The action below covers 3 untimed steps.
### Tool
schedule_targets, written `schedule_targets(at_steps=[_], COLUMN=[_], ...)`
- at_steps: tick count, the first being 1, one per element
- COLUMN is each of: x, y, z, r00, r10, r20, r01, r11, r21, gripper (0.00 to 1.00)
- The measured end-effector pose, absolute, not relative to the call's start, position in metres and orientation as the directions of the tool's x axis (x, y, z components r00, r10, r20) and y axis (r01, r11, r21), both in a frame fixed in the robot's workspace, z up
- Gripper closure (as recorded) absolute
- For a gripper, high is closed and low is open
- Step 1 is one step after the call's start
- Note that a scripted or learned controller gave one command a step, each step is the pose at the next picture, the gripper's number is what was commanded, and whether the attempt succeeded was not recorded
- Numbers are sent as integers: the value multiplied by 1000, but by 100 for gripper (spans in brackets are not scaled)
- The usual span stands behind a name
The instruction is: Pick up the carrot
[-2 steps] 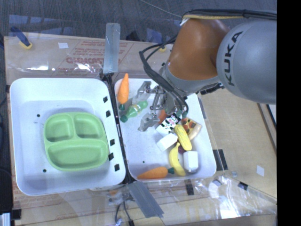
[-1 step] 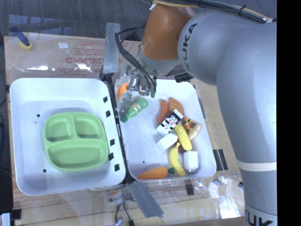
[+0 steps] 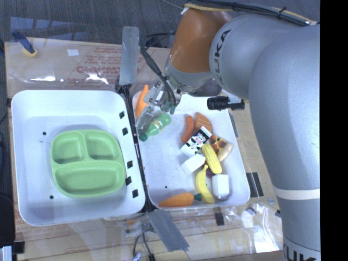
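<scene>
An orange carrot (image 3: 141, 102) lies against the far left wall of the right bin (image 3: 163, 167), partly hidden by my gripper. A second carrot (image 3: 176, 200) with a green stub rests along that bin's near wall. My gripper (image 3: 156, 103) hangs at the bin's far left corner, just right of the first carrot and directly above a green bottle (image 3: 154, 126). Nothing can be seen held in it.
A green divided plate (image 3: 87, 163) sits in the left bin (image 3: 27, 113). The right bin's right half holds two bananas (image 3: 211, 158), an orange sausage (image 3: 187, 128), a pizza slice (image 3: 222, 147), a white block (image 3: 192, 163) and a small carton (image 3: 199, 140).
</scene>
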State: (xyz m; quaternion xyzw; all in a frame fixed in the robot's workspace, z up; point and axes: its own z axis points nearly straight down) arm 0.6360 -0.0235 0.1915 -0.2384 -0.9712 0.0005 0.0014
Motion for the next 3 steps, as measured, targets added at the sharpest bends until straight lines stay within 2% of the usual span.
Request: schedule_targets(at_steps=[1,2,3], x=[639,646,627], y=[-27,-17,18], z=[193,193,191], r00=[-705,-681,-531], r10=[710,732,847], r20=[-2,-3,3], r01=[710,732,847], r11=[705,681,531], r21=[0,2,-5], gripper=[0,0,0])
